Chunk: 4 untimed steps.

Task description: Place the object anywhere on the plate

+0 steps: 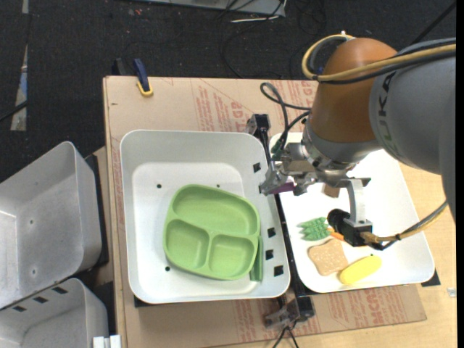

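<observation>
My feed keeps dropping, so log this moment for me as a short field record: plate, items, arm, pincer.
plate: green divided plate in the left bin, nothing on it
items: green leafy piece, toast slice, yellow piece, all in the right bin
arm: over the right bin's upper part
pincer: pincer near the bins' shared edge; grip unclear

Cardboard-topped bench (188,96) under two white bins (145,151) (406,194) side by side
</observation>
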Tool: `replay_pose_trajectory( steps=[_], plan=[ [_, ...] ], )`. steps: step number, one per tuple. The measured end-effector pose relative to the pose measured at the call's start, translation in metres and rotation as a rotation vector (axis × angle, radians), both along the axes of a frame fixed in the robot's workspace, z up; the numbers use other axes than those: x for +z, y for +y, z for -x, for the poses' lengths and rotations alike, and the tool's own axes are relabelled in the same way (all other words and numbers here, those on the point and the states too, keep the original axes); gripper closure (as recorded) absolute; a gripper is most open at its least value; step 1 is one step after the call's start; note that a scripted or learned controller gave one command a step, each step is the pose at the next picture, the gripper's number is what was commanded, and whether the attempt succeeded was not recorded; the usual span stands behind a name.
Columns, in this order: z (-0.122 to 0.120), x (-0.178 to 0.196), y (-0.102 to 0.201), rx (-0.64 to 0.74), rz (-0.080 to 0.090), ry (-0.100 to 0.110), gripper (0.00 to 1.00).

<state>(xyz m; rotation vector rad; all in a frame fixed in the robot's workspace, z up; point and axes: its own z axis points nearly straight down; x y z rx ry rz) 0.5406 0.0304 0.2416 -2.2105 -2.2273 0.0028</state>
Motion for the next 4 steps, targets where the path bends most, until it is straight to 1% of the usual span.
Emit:
replay_pose_trajectory(
  steps=[1, 2, 3, 4],
  plan=[
    [0.011, -0.016, 0.054, 0.001, 0.000, 0.000, 1.00],
    [0.018, -0.020, 0.106, 0.000, 0.000, -0.002, 1.00],
    [0.028, -0.005, 0.100, -0.007, 0.001, -0.004, 1.00],
    [0.028, -0.006, 0.100, -0.008, 0.001, -0.003, 0.00]
  ],
)
